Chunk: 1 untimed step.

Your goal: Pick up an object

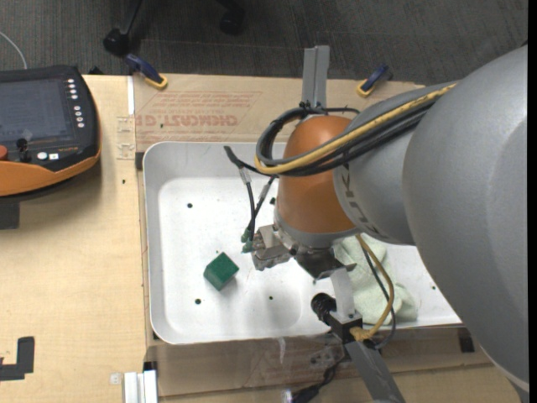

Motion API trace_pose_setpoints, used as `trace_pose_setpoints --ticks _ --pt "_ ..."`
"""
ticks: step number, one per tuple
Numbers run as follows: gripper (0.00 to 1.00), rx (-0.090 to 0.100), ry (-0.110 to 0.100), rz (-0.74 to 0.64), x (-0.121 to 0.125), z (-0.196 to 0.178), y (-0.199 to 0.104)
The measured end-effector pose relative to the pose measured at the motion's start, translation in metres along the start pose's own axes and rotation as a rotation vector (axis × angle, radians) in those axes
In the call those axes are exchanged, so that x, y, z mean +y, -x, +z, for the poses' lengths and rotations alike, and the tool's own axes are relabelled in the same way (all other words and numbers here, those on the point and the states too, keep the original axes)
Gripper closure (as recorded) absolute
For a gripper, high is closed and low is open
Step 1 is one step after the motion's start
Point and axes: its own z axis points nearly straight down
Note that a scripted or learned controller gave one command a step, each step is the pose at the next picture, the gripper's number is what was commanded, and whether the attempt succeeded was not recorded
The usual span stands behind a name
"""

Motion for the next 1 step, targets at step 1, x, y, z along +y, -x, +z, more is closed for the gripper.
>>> trace_pose_setpoints --ticks 1 --pt "1.0 0.0 0.0 -0.272 -0.0052 0.033 -0.0059"
